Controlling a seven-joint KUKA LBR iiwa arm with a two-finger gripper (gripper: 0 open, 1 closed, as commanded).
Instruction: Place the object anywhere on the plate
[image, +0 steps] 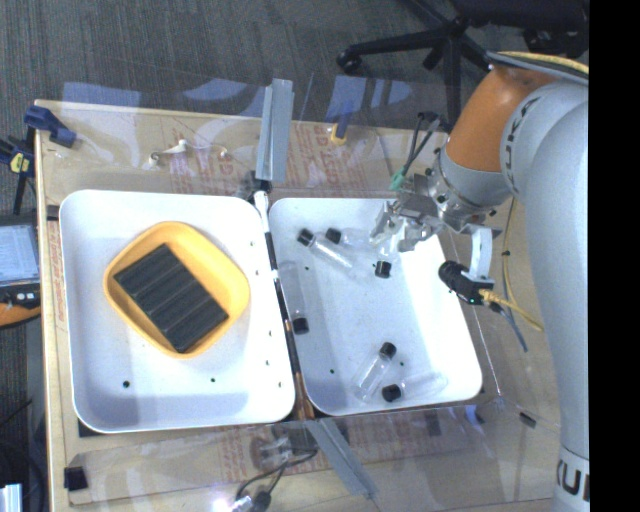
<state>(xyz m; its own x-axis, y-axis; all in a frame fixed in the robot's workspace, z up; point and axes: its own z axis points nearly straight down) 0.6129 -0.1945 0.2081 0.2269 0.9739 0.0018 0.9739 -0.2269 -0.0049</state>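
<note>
- Beneath me a wooden bench carries two white bins side by side, which keeps pick and place zones apart.
- Left bin holds the yellow plate, its dark ribbed insert lying diagonally: my target.
- Right bin holds scattered clear vials with black caps, one near its top edge, others at the front.
- My gripper hangs over the right bin's upper part; glare blurs it, so I cannot tell whether it grips anything.

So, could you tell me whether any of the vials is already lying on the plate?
No, the yellow plate in the left bin carries just a dark ridged pad, and the vials lie in the right bin.
</note>
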